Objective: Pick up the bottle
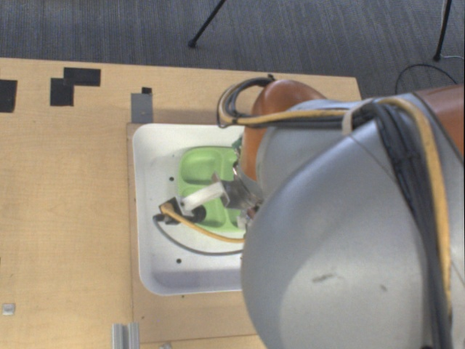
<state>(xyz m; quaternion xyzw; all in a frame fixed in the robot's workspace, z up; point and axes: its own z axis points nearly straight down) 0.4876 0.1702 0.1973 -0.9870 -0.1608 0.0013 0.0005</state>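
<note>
Camera view. Green bottle (200, 167) lying in upper middle of white bin (156, 267), right under gripper (238, 193) and reaching out to its left. Touching or just beside: cannot tell. Claw spread or pressed together: cannot tell, blocked by grey arm (349, 253). Glossy lime plastic on bottle, rounded, softly moulded. Shallow smooth bin, rounded corners. Smooth matte arm shell, orange band (287, 97) above wrist. Pale wood-tone bench (65, 217).

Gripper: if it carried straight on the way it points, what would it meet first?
Probably the green plastic object in the white bin; the gripper points down over its right part. Depth is unclear from this slant.
</note>
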